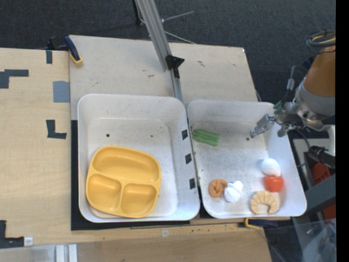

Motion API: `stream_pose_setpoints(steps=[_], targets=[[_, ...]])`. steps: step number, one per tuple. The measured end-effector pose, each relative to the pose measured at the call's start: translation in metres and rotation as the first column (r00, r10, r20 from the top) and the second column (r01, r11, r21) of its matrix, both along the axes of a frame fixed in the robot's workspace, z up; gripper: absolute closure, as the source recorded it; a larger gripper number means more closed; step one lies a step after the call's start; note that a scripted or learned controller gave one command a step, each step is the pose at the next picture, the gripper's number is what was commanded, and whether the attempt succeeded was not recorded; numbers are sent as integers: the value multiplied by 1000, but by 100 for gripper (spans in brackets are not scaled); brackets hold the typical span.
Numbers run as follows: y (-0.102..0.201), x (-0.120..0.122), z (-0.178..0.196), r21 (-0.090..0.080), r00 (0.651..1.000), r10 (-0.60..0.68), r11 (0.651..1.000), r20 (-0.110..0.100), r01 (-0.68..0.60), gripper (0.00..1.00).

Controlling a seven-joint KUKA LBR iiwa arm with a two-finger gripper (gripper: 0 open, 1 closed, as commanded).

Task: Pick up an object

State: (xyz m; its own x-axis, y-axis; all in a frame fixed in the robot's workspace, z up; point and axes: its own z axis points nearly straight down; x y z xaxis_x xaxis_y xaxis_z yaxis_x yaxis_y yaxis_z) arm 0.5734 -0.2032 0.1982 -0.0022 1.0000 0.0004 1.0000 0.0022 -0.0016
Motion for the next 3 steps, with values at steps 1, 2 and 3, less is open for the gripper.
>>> stream_pose_setpoints(steps=[1,2,3], targets=[[0,0,0,0,1000,0,1000,0,0,0],[2,4,-45,0,1000,1,1000,-4,-1,0],[10,9,-94,0,1000,0,1000,-4,0,0]])
